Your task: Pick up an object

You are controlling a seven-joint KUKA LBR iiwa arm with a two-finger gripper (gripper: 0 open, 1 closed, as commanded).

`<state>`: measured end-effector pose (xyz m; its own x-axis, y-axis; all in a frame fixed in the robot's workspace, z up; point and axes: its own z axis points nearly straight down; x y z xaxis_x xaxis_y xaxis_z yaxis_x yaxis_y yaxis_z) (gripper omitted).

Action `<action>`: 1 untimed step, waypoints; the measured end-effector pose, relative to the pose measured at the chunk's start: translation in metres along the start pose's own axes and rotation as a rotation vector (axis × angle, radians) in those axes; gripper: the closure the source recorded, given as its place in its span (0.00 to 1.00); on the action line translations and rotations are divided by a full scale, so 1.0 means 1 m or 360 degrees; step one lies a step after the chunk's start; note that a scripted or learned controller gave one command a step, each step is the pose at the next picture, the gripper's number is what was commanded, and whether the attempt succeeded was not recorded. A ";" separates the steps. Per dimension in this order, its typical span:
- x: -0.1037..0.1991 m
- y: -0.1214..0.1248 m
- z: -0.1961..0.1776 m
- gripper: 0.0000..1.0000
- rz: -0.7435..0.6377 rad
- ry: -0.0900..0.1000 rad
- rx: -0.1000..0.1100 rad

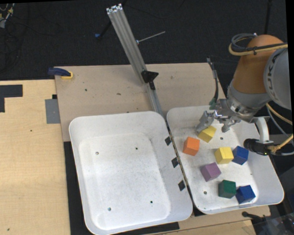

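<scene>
Several small cubes lie in the right bin (268,182): a tilted yellow one (206,133), an orange one (191,146), a second yellow one (224,155), a blue one (240,155), a purple one (210,171), a green one (227,189) and another blue one (245,193). My gripper (215,124) hangs over the far part of that bin, its fingers spread apart. The tilted yellow cube sits just below and left of the fingertips, close to the left finger (205,121). Nothing shows between the fingers.
The left bin (121,175) stands beside the right one, with small black clips along the shared edge. A slanted aluminium bar (130,46) rises behind the bins. The arm's grey and orange body (256,78) stands over the right bin's far right corner.
</scene>
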<state>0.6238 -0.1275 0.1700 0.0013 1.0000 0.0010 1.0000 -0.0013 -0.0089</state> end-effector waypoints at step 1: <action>0.004 0.003 0.056 0.00 0.0002 0.0004 -0.0033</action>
<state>0.6263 -0.1238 0.1141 0.0024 1.0000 0.0035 0.9999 -0.0025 0.0116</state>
